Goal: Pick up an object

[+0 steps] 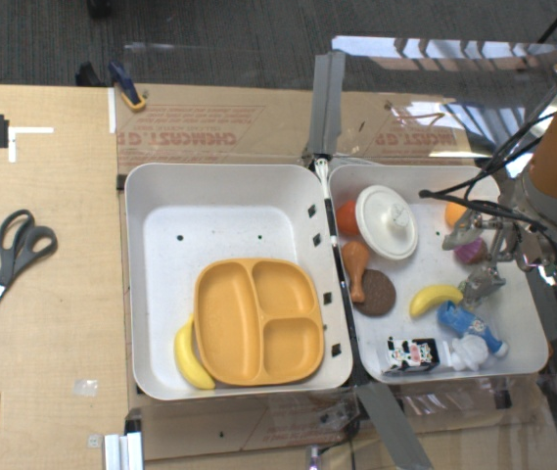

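Observation:
My gripper (472,258) hovers over the right side of the right bin (527,360), open, with one finger (460,231) toward the back and the other (483,285) toward the front. A small purple object (470,253) lies in the gap between them; whether they touch it I cannot tell. Just in front lie a small yellow banana (435,299) and a blue and white bottle (471,323). An orange fruit (457,211) sits just behind the gripper.
The right bin also holds a white round lid (387,222), a drumstick (355,265), a brown cookie (376,293) and a cow-patterned carton (412,353). In the left bin (151,292) a yellow divided tray (257,320) covers part of a banana (190,358). Scissors (12,253) lie on the bench.

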`<state>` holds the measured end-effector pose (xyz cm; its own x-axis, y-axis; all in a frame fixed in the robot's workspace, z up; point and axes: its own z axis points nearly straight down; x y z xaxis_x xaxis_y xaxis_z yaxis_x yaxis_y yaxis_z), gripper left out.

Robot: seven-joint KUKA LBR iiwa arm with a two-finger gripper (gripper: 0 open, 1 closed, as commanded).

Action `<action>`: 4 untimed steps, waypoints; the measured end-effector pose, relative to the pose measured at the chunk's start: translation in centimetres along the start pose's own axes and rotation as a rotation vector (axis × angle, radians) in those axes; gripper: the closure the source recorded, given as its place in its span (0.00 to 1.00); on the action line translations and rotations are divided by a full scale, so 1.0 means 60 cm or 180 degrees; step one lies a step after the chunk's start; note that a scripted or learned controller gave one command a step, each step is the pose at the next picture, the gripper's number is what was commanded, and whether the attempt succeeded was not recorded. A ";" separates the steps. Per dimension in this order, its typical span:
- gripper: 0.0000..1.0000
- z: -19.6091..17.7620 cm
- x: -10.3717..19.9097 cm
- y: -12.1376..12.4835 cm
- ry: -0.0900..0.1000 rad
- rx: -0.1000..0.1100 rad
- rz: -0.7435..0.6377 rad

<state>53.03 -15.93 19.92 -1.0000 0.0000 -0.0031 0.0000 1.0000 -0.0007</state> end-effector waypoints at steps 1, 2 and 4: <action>0.00 0.178 0.046 -0.036 0.0000 0.0000 0.0529; 0.00 0.175 -0.116 0.048 -0.0008 0.0001 0.0836; 0.00 0.175 -0.098 0.069 -0.0010 0.0000 0.1141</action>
<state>58.92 -11.81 9.46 -0.9364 0.3508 -0.0063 0.3509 0.9364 0.0009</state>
